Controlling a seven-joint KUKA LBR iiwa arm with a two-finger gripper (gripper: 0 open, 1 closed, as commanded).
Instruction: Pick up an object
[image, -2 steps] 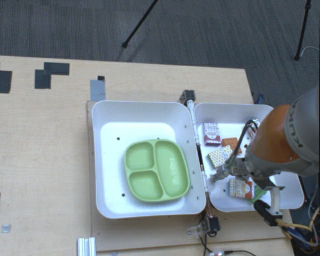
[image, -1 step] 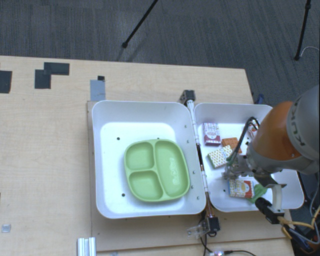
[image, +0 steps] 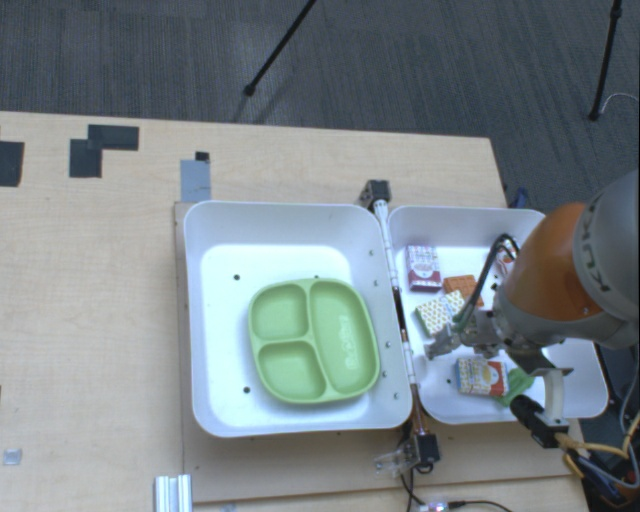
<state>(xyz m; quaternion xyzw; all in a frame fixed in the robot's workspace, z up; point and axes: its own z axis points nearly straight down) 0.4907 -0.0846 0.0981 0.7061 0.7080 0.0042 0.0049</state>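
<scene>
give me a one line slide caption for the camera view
KUKA arm reaching over the right bin of small packets, while a green divided plate sits in the left bin.

A pale wooden bench (image: 100, 300) stands on dark grey carpet (image: 400, 60) crossed by black stand legs (image: 285, 45).

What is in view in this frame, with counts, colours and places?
bins: 2, white, side by side on the bench
plate: 1, green, three compartments, in the left bin
packet: 1, dark red and white, right bin, far end
cracker: 1, pale with dots, right bin, middle
orange piece: 1, right bin, beside the cracker
carton: 1, white and orange, right bin, near end
arm: 1, grey with orange band, over the right bin
gripper: 1, above the right bin
</scene>
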